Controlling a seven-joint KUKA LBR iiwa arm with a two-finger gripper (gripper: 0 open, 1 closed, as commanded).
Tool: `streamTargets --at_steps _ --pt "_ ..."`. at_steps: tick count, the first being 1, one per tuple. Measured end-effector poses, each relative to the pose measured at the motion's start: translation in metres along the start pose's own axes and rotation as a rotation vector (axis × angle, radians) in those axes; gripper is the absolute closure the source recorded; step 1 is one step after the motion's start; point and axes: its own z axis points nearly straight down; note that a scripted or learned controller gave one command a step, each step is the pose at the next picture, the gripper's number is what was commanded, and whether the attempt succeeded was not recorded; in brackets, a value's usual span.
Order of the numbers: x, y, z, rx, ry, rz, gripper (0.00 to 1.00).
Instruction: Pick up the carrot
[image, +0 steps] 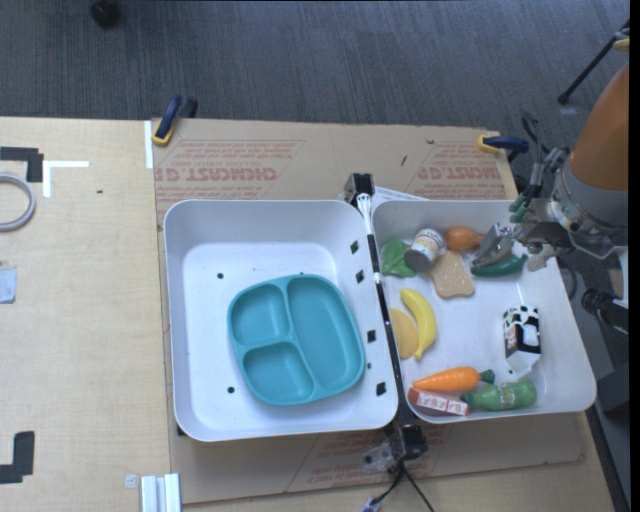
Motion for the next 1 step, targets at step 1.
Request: streamTargets --at_steps 1 --pt "0.0194 -0.0666 0.0402 -0.001 0.000 -0.150 0.00"
